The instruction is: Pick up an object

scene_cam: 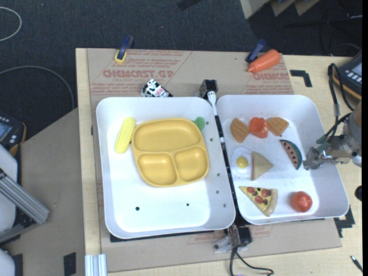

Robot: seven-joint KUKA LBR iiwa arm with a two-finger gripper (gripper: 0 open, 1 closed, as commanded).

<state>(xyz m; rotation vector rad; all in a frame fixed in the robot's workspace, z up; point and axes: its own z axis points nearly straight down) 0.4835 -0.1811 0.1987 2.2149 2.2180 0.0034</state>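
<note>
Dark carpet is surrounding a cardboard-topped surface that is carrying two white bins side by side. The left bin is holding a yellow divided tray and a toy corn cob. The right bin is holding toy food, including a watermelon slice, a tomato and a pizza slice. The jaws are hanging low near that bin's right edge, just beside the watermelon slice; whether they are apart or together I cannot tell. Closing here risks pinching only air or nudging the slice aside, since nothing visibly sits between them.
</note>
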